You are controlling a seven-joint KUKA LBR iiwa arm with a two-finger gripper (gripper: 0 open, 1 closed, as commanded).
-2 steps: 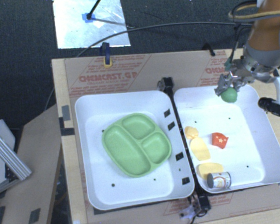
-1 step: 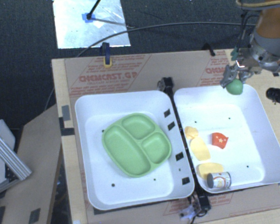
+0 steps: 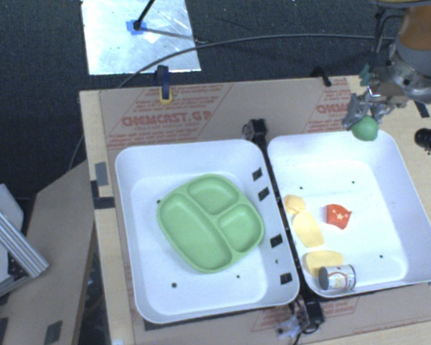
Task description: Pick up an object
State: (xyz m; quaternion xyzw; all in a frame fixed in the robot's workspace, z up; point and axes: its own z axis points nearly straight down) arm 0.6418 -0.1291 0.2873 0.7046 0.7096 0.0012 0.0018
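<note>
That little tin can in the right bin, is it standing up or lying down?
Lying down. The can rests on its side at the right bin's front edge, its round end facing the camera.

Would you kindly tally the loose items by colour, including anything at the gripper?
Green: 2, divided plate and small ball at the gripper
Yellow: 3, pieces
Red: 1, piece
Silver: 1, can
Total: 7
</note>
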